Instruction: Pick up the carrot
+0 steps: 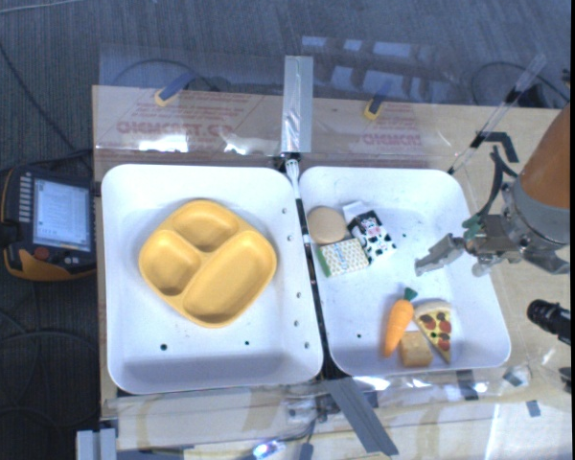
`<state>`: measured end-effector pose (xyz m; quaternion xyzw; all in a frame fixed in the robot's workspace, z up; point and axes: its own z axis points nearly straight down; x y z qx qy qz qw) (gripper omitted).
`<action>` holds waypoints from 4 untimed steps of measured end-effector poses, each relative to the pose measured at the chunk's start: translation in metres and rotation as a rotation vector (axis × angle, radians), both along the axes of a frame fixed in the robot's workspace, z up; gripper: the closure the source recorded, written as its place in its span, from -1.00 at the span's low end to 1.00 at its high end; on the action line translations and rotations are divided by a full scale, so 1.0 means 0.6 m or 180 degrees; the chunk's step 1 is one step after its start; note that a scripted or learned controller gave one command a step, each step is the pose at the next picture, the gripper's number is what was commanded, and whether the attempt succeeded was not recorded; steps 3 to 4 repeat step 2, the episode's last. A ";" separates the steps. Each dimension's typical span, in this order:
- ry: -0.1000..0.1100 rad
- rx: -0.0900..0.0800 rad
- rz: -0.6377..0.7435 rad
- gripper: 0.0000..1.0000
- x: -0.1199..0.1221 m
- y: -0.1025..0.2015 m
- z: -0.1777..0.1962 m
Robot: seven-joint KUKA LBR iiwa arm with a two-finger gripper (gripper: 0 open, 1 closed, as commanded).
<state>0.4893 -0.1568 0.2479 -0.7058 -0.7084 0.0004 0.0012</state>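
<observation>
The small orange toy carrot with a green top (398, 322) lies in the right-hand shallow white plastic bin (479, 218), near its front edge, pointing tip-down toward the front wall. It lies just beside, perhaps touching, a toy pizza slice with red toppings (434, 326) and a tan block of bread or cheese (415, 351); that crowding leaves only the carrot's left flank free for a finger.

The grey two-finger gripper (448, 254) hovers over the right side of the same bin, up and to the right of the carrot and apart from it. Its jaws look spread, one finger reaching left, though the slant makes this hard to confirm; nothing sits between them.

Farther back lie a round tan bun (327, 224), a green-speckled packet (343, 256) and a black-and-white milk carton (369, 233). The left-hand white bin (134, 353) bears a yellow divided plate (207, 260).
</observation>
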 end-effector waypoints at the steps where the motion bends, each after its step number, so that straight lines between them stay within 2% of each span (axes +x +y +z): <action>1: 0.0005 -0.0002 -0.0144 -1.00 0.019 -0.011 -0.124; 2: -0.0067 -0.0020 0.0332 -1.00 0.001 0.041 -0.261; 4: -0.0067 -0.0020 0.0332 -1.00 0.001 0.041 -0.261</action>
